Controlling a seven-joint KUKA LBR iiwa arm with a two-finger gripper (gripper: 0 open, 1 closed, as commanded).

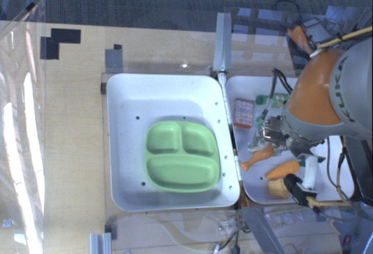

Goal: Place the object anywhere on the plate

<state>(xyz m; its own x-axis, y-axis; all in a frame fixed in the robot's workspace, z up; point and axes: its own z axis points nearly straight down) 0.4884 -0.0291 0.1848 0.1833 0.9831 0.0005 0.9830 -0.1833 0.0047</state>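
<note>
Carrot-like orange pieces lie in the right bin point(247, 191): one orange piece point(257, 158) near its left edge, another orange piece point(283, 169) beside it toward the front. The gripper point(273, 132) hangs just above them, its state impossible to tell. A red packet point(243, 113) lies behind. The green plate point(182, 155) sits mid left bin point(122, 130), toward the front.

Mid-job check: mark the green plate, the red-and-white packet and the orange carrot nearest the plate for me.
green plate point(182, 155): camera view, on its long lower compartment.
red-and-white packet point(243, 113): camera view, middle of its printed face.
orange carrot point(257, 157): camera view, mid-body.
</note>
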